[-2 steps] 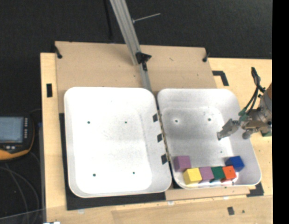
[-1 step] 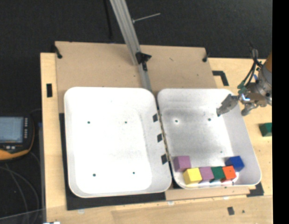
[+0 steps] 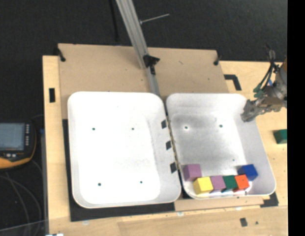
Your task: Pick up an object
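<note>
The pincer (image 3: 250,113) hangs over the right bin's (image 3: 211,107) far right rim; whether it grips anything, I cannot tell. The blocks (image 3: 219,181) crowd the near wall, probably slid there, awkward for grasping.

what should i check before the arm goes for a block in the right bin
1. Blocks present in the right bin: ok, all clustered along its near edge.
2. Isolated target: ok, the purple block sits slightly apart from the yellow block.
3. Tight spots: not ok, the green block, orange block and blue block are packed together by the wall.
4. Gripper position: not ok, at the bin's far right edge, away from the blocks.
5. Finger opening: cannot tell.
</note>
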`<act>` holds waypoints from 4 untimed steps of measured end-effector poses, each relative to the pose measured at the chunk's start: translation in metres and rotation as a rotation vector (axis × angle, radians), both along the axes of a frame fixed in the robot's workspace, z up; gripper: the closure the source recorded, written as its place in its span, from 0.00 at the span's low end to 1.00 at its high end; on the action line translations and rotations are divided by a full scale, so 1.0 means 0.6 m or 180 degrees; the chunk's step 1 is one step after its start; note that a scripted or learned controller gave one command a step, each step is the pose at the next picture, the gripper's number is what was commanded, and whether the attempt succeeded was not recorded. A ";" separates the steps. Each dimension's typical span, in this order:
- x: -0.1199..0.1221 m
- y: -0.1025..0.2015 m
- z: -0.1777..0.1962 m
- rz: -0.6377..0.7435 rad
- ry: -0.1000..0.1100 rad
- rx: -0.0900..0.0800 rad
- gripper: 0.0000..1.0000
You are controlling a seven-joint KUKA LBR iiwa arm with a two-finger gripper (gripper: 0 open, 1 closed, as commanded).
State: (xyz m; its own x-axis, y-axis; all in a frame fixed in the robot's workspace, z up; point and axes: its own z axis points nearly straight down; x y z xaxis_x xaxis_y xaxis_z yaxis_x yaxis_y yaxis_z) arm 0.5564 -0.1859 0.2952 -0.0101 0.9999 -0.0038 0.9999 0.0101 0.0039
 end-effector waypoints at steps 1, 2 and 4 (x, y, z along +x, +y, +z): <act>0.022 0.112 0.008 -0.0006 0.0002 0.0014 1.00; 0.025 0.200 -0.080 -0.0011 0.0026 0.0016 1.00; 0.007 0.389 0.059 -0.0007 -0.0008 0.0019 1.00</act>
